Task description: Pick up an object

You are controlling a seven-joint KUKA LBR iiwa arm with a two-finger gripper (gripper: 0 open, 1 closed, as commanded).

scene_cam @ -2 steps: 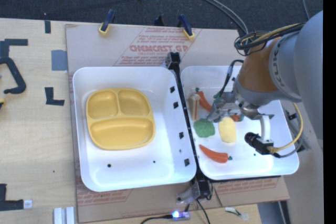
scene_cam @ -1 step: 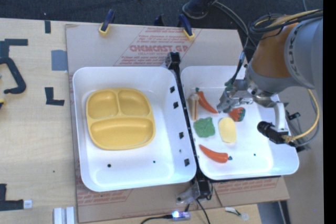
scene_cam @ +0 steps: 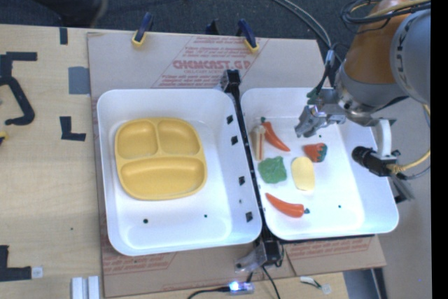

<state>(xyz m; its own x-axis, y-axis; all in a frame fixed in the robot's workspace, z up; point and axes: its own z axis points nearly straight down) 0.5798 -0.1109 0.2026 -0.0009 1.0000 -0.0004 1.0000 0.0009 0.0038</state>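
Observation:
My gripper (scene_cam: 309, 125) hangs over the right bin (scene_cam: 350, 220), pointing down at its upper middle. Just below and right of it lies a small red strawberry-like piece (scene_cam: 316, 151). A yellow lemon-shaped piece (scene_cam: 303, 174) rests beneath that. To the left lie a green broccoli piece (scene_cam: 272, 169), an orange-red carrot (scene_cam: 275, 138) and a tan stick (scene_cam: 259, 143). A red chili pepper (scene_cam: 285, 205) lies near the bin's front. I see nothing between the fingers.
The left bin (scene_cam: 126, 234) holds a yellow divided tray (scene_cam: 161, 157). A black divider (scene_cam: 241, 143) with clips runs between the bins. Cables cross behind the bins. A black fitting (scene_cam: 372, 160) on the arm sticks out over the right bin's right side.

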